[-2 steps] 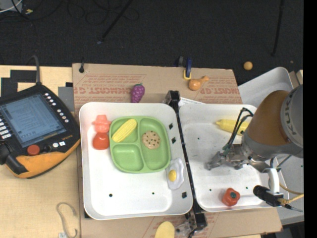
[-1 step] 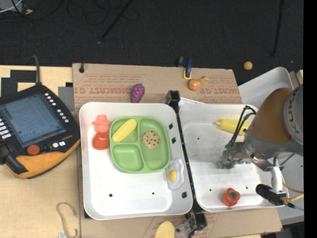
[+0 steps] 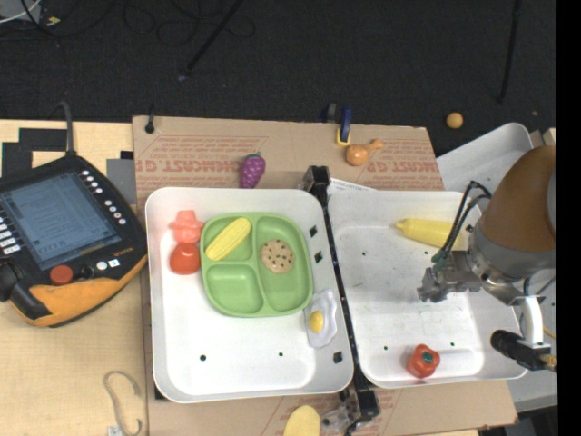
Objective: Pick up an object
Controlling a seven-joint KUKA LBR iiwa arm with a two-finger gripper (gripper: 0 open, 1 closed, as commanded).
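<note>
- Landmark: right bin (image 3: 399,334), shallow and white, the nearer of the two to the arm's side.
- Gripper (image 3: 438,288): low over the middle-right of the right bin; its degree of opening cannot be told from this angle, and nothing is seen held.
- Red tomato-like piece (image 3: 423,361): in the right bin, at its front edge, well apart from the gripper.
- Yellow piece (image 3: 427,232): in the right bin, at its back, partly behind the arm's cabling.
- Left bin (image 3: 172,352): beside the right bin; holds a green divided plate (image 3: 241,293) bearing a corn cob (image 3: 226,238) and a cookie (image 3: 277,256).
- Fried egg (image 3: 318,320): in the left bin, against the wall shared with the right bin.
- Risk: the gripper appears to be over bare floor between the two pieces; closing here would likely catch nothing.
- Risk: the yellow piece sits close to the back wall, so a finger could strike the rim or nudge it away.
</note>
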